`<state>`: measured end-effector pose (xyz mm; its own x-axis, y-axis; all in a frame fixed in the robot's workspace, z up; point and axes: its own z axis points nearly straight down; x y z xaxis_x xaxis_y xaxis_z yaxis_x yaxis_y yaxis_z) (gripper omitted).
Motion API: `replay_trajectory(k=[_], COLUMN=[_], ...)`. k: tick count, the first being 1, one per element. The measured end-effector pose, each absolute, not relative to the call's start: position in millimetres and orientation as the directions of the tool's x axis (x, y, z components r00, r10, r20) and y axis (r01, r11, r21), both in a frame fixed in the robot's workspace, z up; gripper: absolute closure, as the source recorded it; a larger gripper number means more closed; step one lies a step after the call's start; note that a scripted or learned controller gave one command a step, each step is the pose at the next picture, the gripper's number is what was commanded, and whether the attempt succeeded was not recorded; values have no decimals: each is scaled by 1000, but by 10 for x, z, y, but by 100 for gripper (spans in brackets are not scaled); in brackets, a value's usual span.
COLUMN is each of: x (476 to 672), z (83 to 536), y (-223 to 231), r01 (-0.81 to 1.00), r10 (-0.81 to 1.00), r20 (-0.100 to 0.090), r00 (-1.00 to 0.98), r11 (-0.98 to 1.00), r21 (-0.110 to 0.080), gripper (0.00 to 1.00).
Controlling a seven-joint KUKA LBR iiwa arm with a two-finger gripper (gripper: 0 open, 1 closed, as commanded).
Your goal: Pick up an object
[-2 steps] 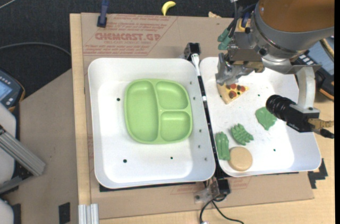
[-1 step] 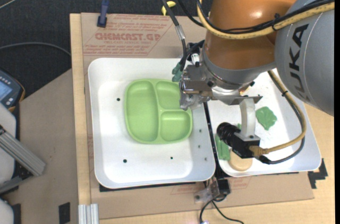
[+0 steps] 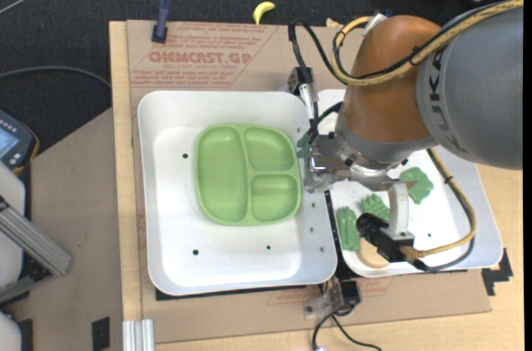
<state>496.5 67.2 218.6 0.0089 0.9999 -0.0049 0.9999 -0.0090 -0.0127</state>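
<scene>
Reaching in from the right of the frame, the arm [image 3: 465, 83] bends over the right bin [image 3: 486, 233], with its orange band [image 3: 391, 83] above the middle of the picture. Its pincer [image 3: 318, 165] hangs low at the seam between the two bins, just beside the plate's right edge. The wrist covers it from above, so I cannot tell whether it is open or closed.

The left bin [image 3: 166, 200] holds a green plate [image 3: 248, 173] with three compartments, lying flat near the bin's centre. In the right bin a green piece [image 3: 347, 229] lies near the lower left corner. A second piece [image 3: 374, 205] lies just up and right of it, and a third piece [image 3: 417, 183] lies further right.

Both bins sit on cardboard [image 3: 199, 54] over the counter [image 3: 83, 175]. A blue clip [image 3: 160, 21] rests at the cardboard's upper left, and a yellow thing [image 3: 263, 10] lies just past its top edge.
</scene>
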Motion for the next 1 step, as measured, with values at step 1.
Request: replay_trajectory(k=[1], x=[4803], z=[3548], y=[894], r01=[1000], r10=[1000], r20=[5], r00=[-4], r11=[4], r21=[15], gripper=[100])
